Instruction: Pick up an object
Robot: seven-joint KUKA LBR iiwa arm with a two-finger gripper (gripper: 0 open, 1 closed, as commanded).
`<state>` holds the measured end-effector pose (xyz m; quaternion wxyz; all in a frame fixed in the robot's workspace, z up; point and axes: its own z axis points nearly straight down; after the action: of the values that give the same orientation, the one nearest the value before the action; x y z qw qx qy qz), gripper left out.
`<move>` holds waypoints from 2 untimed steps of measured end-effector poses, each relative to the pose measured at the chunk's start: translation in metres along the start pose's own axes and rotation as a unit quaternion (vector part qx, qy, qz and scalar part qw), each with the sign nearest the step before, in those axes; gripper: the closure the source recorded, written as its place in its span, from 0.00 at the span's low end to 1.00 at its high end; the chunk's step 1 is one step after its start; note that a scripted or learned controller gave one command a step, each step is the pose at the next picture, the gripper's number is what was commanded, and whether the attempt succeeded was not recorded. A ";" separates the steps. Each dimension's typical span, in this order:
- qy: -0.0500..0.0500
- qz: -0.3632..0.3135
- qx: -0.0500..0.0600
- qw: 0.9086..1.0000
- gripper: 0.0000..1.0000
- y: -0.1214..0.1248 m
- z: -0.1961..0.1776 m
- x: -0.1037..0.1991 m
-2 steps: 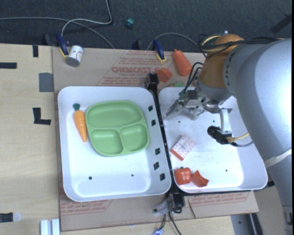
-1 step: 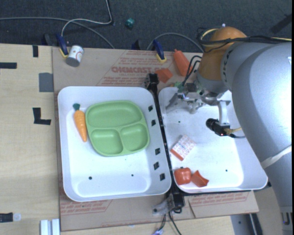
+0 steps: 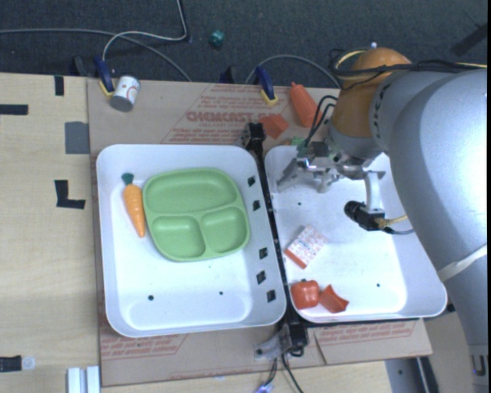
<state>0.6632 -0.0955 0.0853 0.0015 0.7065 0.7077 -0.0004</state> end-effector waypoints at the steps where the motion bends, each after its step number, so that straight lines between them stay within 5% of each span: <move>1: 0.000 0.000 0.001 1.000 0.00 0.005 0.000 0.001; 2: 0.002 -0.001 0.000 1.000 0.00 -0.040 -0.100 0.060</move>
<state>0.6232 -0.0348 0.1853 0.0002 0.7061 0.7081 0.0008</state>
